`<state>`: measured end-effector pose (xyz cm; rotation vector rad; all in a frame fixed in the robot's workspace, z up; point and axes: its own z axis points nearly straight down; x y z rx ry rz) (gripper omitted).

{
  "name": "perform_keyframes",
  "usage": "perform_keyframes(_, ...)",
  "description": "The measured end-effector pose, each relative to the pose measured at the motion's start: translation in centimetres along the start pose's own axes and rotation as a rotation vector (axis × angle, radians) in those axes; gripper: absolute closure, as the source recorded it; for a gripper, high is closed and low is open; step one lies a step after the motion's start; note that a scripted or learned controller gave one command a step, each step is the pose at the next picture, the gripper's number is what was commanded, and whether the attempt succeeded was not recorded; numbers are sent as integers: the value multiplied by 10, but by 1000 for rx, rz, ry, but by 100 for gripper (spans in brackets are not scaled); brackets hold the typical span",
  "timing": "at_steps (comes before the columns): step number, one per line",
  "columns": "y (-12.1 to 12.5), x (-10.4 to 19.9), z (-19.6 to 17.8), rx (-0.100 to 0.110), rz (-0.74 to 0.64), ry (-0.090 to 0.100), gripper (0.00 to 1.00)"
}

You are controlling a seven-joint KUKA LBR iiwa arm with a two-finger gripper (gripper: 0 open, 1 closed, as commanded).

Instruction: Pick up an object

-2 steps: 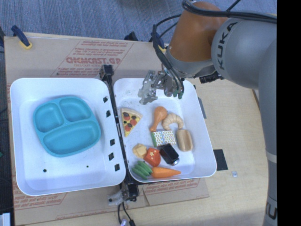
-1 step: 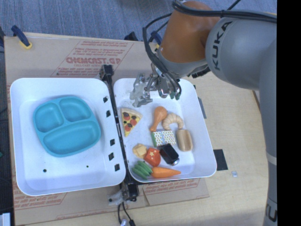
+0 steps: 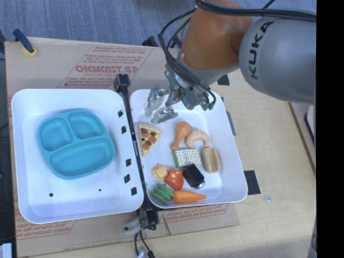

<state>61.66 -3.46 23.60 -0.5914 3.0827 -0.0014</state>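
Here, the gripper [image 3: 159, 105] is seen open and empty above the right bin's [image 3: 232, 160] upper left corner, just above the pizza slice [image 3: 148, 137]; toy food is clustered lower right.

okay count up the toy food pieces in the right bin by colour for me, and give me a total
Orange or tan: 4 (drumstick, croissant, hot dog, carrot)
Yellow: 2 (pizza slice, small lump)
Red: 1
Green: 2 (box, pods)
Black: 1
Total: 10
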Motion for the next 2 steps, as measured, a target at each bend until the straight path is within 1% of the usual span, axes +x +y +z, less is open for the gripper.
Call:
perform_keyframes(1, -1, 27, -5, -2, -418, 3, 100)
perform_keyframes(2, 42, 99, -26, -3, -763, 3, 100)
